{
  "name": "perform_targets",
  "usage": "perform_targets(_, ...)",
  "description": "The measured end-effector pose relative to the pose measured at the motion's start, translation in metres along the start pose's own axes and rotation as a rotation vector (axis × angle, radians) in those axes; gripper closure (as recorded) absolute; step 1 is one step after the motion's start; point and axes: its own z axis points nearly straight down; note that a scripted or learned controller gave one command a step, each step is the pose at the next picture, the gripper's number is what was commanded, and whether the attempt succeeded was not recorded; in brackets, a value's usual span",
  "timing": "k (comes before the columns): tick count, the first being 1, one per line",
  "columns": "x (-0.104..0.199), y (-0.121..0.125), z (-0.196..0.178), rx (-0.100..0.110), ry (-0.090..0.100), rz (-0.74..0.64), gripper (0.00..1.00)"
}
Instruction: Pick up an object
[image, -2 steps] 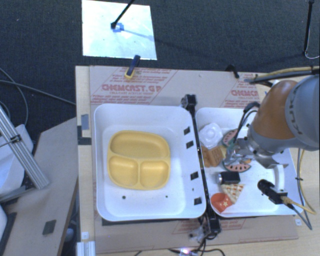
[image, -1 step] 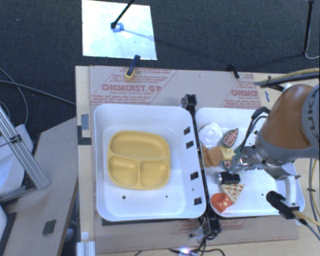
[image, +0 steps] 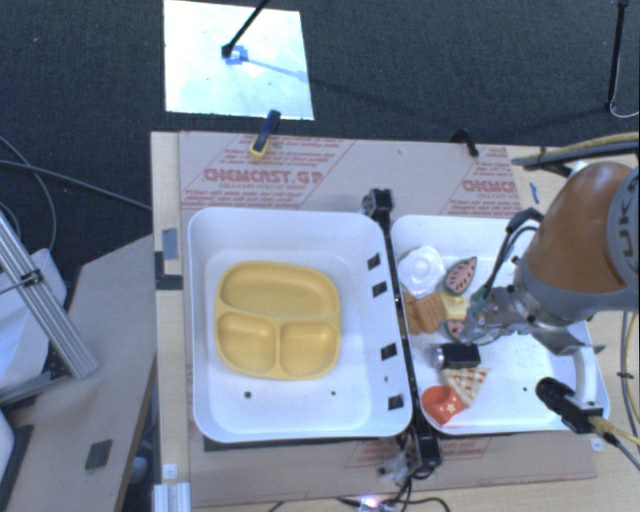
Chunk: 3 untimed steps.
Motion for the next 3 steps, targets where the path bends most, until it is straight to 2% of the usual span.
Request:
perform_targets(1,0.026,-0.001,0.011,0.002,0.001,-0.002,1.0)
perform_targets(2,0.025,-0.001,0.011,0.002,0.0,0.002,0.0)
perform_targets(3,0.017,0.025,0.011,0.0,-0.001,0.0,0.0)
